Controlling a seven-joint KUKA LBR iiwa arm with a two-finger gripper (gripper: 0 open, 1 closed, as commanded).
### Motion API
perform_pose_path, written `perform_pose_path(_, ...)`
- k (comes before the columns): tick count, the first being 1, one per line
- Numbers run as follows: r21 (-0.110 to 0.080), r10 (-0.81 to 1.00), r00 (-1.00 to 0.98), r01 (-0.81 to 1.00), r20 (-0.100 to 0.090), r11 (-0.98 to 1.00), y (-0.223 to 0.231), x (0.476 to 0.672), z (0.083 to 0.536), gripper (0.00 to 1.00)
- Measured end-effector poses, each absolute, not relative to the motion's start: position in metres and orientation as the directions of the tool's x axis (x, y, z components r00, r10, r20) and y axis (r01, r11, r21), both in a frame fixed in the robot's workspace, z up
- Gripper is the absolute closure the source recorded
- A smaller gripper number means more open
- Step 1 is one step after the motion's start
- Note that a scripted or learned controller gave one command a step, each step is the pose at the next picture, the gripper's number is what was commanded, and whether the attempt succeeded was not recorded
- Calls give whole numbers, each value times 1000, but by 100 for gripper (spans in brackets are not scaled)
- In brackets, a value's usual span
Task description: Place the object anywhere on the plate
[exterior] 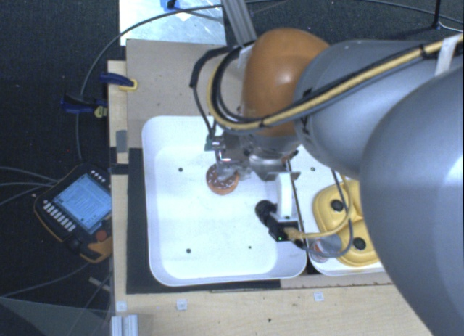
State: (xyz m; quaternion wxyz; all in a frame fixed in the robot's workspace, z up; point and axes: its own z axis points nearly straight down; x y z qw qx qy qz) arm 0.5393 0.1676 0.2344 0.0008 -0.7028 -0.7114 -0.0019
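Robot work at a bench: a grey KUKA arm with an orange band reaches in from the right and hangs its two-finger gripper [226,162] low over the left-hand shallow white plastic bin [170,233]. Directly beneath the tool lies a small round brown object with a pale centre [222,181], touching or just under the tool's tip on the bin floor; whether the claw grips it, or how wide it stands, cannot be told, since the wrist housing covers it from above. A yellow plastic plate [341,211] sits in the right-hand white bin [348,268], partly masked by the arm. The risk from here, as a judgement: a weak or off-centre pinch on so small a disc could let it slip during a lift, and trailing cables near the wrist could snag on the wall between the bins. Count: two bins, one brown object, one yellow plate, one arm. A handheld control pendant [76,207] rests outside, left of the bench.
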Motion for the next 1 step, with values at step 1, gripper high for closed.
perform_pose_path(1, 1, 1000, -5, 1000, 1, 5, 163, 540, 234, 0)
